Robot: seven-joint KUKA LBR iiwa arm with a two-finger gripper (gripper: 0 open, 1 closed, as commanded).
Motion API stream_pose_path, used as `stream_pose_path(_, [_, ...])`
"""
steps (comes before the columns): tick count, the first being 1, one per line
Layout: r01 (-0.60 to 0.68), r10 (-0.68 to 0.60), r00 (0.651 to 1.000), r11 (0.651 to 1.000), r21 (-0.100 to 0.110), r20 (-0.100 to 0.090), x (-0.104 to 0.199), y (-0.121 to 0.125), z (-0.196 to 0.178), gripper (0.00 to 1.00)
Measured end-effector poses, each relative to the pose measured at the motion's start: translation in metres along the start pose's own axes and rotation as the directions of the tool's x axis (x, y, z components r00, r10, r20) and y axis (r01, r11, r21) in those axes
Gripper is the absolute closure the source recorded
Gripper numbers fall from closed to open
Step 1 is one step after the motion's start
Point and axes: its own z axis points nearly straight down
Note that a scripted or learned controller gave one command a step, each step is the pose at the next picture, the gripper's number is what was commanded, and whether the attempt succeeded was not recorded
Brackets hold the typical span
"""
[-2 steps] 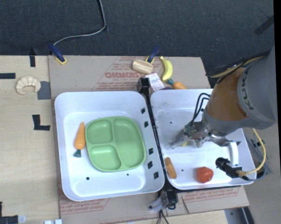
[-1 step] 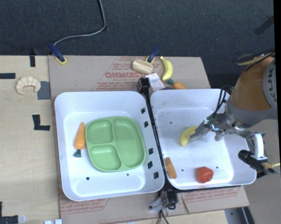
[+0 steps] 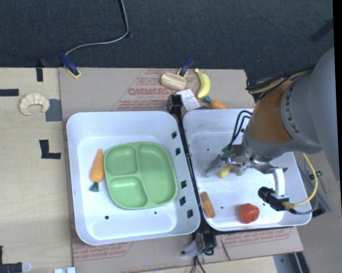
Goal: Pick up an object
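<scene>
In the right bin (image 3: pixel 284 128) my gripper (image 3: pixel 222 166) is down low near the bin's middle left. A small yellow object (image 3: pixel 224 172) lies right at its tip, partly hidden by it. A red tomato-like piece (image 3: pixel 249 213) rests near the front wall. An orange sausage-shaped piece (image 3: pixel 207 205) lies by the front left corner. The grey arm with its orange band (image 3: pixel 269 123) comes in from the right above this bin.
The left bin (image 3: pixel 80 131) holds a green divided plate (image 3: pixel 141 174) with a carrot (image 3: pixel 97 166) beside it. Behind the bins lie a bread roll (image 3: pixel 172 80), a banana (image 3: pixel 202 83) and a small white box (image 3: pixel 187 98). A croissant (image 3: pixel 34 103) sits far left.
</scene>
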Motion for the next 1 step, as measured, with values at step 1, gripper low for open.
stream_pose_path(1, [-0.001,0.001,1.000,1.000,-0.003,0.003,-0.0010,0.0004,-0.0097,1.00])
